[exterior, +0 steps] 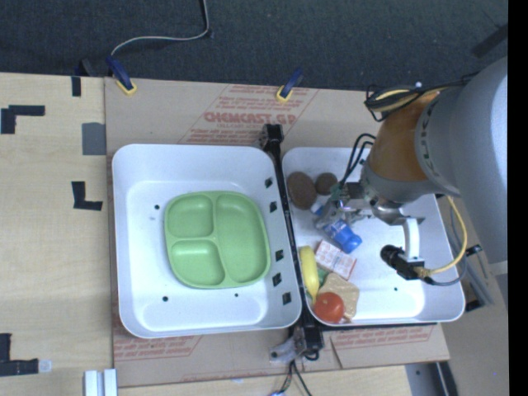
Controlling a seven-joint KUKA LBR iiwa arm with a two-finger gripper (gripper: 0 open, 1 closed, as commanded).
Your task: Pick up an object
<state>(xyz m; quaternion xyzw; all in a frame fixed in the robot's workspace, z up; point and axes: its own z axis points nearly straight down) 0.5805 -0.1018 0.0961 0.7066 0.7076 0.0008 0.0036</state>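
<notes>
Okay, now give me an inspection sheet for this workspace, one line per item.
Surface: wooden bench with a cardboard sheet under two white bins.
Job's things: right bin holds two brown round pieces, a blue item, a red-and-white packet, a yellow item, a red ball and a tan slice.
Clutter: left bin holds a green divided plate.
Gripper: gripper low over the right bin by the blue item; grasp cannot be told.
Cables: white cable on dark floor; yellow cable on the arm.
Surroundings: two yellow-and-blue clamps at the cardboard's far edge.
</notes>
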